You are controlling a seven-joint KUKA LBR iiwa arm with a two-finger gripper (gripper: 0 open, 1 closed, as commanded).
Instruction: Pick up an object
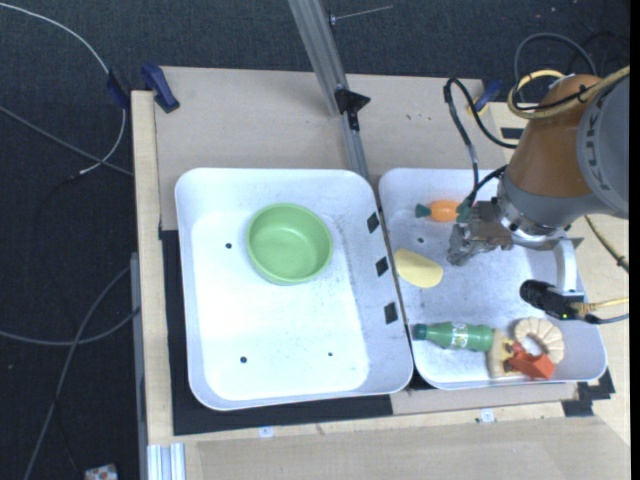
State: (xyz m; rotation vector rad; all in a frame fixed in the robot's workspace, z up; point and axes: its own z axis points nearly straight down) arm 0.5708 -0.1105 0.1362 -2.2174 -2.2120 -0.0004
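Camera view: one bowl [289, 243], one bottle [456, 336], fingers' [462, 251] state unclear.

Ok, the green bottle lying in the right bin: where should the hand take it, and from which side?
Probably across the middle of the green bottle, coming straight down from above. It lies on its side, its length running left to right along the right bin floor, with bare floor on both long sides. The toys crowd its right end, so stay clear of that end.
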